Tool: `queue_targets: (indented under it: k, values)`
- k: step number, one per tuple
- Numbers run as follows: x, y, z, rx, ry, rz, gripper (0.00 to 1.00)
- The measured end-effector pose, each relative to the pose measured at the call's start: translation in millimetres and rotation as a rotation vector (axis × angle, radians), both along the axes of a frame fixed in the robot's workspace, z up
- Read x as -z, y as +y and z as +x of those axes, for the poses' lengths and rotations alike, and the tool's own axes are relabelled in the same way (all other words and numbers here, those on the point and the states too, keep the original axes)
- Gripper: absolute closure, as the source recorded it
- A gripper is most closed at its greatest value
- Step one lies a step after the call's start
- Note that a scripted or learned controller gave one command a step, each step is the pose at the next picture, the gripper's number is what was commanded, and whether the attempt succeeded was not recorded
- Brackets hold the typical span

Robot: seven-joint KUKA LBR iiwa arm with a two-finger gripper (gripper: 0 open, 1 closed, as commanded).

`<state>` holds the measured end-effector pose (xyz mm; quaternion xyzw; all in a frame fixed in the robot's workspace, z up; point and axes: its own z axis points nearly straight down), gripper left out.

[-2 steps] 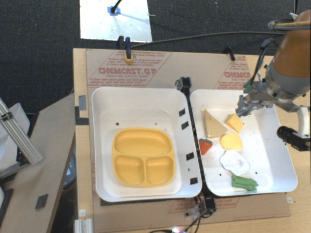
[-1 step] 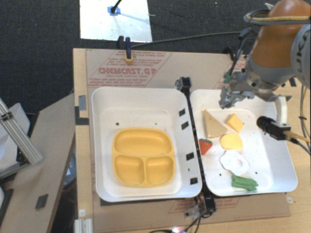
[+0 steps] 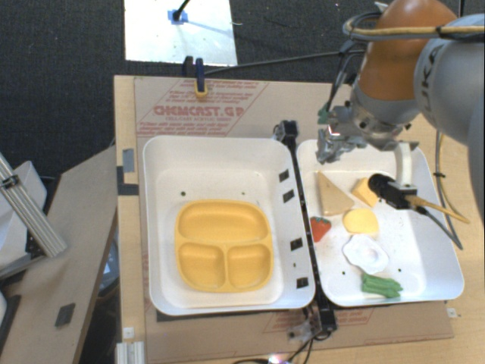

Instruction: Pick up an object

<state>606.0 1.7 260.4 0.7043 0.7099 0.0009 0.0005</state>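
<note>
From my station the gripper (image 3: 328, 149) is the hardest thing to read: it hangs over the far left corner of the right bin (image 3: 443, 283), dark against the mass of the wrist, and I cannot tell whether it is open or closed. I see nothing held in it. The arm (image 3: 424, 59) comes in from the right, runs off the top and right edges of the view, and hides part of the bin's far wall. Just below the gripper, apart from it, lies a tan wedge (image 3: 332, 196), its point toward the gripper. Beside the wedge on the right sits a yellow block (image 3: 364, 192), its right end covered by part of the robot. Nearer the camera are a yellow disc (image 3: 361, 221), then a white egg-shaped piece (image 3: 366, 255) just beside it, then a green piece (image 3: 380, 285) near the front wall; what the green one is I cannot make out. A red piece (image 3: 320, 227) rests against the bin's left wall, below the wedge. The left bin (image 3: 167, 173) holds a yellow divided tray (image 3: 223, 244), lying flat. Behind the bins a board with red lettering (image 3: 201, 108) carries a blue and yellow clamp (image 3: 199, 78).
</note>
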Motion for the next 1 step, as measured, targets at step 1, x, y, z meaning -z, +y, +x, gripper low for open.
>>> queue_targets:
  k: [1]
  values:
    - [7.1, 45.7, 32.7, -0.001, -0.002, 0.001, 1.0]
